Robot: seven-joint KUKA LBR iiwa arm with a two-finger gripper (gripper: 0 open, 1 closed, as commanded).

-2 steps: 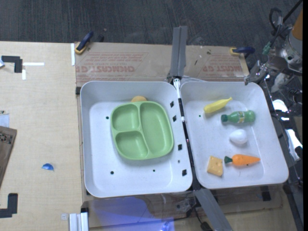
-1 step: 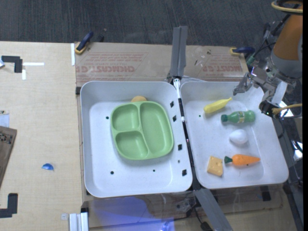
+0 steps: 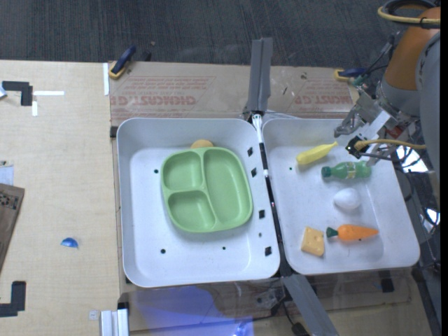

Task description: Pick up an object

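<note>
A: Count for the right bin [image 3: 399, 247]?

B: Five items, one of each: a yellow banana [image 3: 316, 153], a green bottle [image 3: 346, 171] lying on its side, a white egg [image 3: 346, 200], an orange carrot [image 3: 353, 234] with green top, a yellow cheese wedge [image 3: 313, 241]. All lie apart; the banana and the bottle are near each other.

A: Left bin [image 3: 140, 257]?

B: One green divided plate [image 3: 207, 188] with three compartments. One small yellow-orange object [image 3: 201, 144] shows at its far rim, mostly hidden.

A: Surface, surroundings?

B: Light wooden bench [image 3: 56, 187], brown cardboard [image 3: 182, 89] behind the bins, dark carpet [image 3: 175, 12] beyond. One blue clip [image 3: 123, 59] on the cardboard's corner, one small blue piece [image 3: 68, 243] on the bench.

A: Gripper [image 3: 355, 136]?

B: At the right bin's far right corner, above the bottle's end. Cables clutter it; I cannot tell how it is set, and nothing is visibly held.
</note>
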